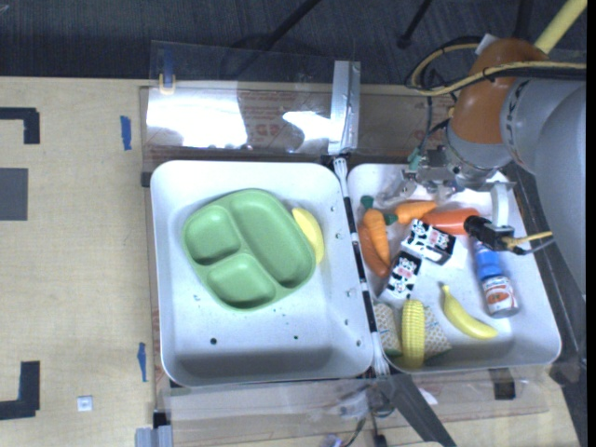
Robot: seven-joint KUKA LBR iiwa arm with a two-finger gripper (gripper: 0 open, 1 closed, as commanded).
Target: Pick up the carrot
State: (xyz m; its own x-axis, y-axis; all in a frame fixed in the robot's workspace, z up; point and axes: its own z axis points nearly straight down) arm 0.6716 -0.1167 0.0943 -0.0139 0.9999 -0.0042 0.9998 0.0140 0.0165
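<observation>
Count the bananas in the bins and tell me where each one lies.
2. One banana lies in the left bin, against the right side of the green tray. The other banana lies in the right bin, beside the corn. More may be hidden under the arm.

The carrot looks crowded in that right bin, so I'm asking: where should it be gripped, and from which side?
Probably the carrot's thick middle, from straight above, closing across its width: it lies lengthwise along the bin wall, with the cow-print toy close on its other side.
</observation>
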